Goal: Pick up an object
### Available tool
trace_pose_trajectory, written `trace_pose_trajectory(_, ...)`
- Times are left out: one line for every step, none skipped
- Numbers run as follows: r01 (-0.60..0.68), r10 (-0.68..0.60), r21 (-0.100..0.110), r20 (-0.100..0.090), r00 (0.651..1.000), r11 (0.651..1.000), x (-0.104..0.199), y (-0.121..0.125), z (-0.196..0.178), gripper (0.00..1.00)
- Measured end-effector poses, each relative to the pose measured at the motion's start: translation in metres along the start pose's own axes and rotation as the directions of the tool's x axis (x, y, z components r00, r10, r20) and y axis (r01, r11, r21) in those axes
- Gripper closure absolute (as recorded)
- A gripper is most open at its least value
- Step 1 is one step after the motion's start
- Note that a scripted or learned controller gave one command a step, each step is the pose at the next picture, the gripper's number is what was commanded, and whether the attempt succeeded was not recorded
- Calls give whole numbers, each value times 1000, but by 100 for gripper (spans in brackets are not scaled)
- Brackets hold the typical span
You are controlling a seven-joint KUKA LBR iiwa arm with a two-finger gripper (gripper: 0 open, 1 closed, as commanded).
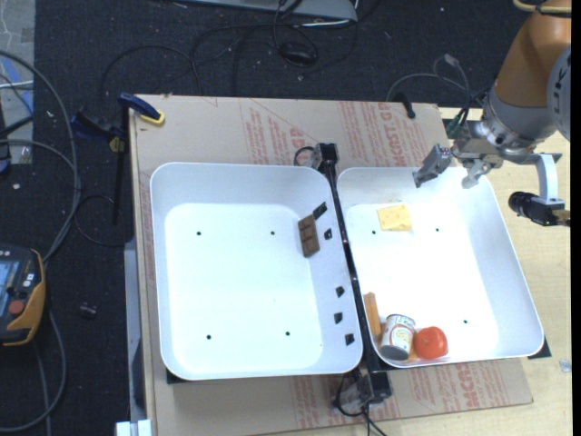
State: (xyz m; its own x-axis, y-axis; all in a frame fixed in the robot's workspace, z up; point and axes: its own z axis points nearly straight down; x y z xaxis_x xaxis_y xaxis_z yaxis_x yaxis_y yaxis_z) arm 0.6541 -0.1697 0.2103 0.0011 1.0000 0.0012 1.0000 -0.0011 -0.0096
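Observation:
My gripper [451,173] hangs over the far right corner of the right bin [508,271], its two fingers spread open with nothing between them. A yellow cheese-like slice [395,217] lies flat in that bin, a little left of and nearer than the gripper. At the bin's near left corner sit a small can [398,335] on its side, a red tomato [431,341] touching it, and an orange carrot-like stick [372,313] along the left wall. A brown chocolate-bar piece [310,236] lies in the left bin [182,271] near its right wall.
The two bins stand side by side on a cardboard sheet [272,125], joined by a black divider strip [342,252]. Cables and a blue-yellow clamp [141,109] lie beyond the board's far left. An orange-and-black device [20,296] rests on the floor at left.

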Motion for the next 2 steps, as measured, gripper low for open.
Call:
trace_pose_trajectory(1, -1, -10, 1, 1000, 1000, 0, 2, -6, 0)
trace_pose_trajectory(2, -2, -7, 1, 1000, 1000, -1, 1, 36, 0)
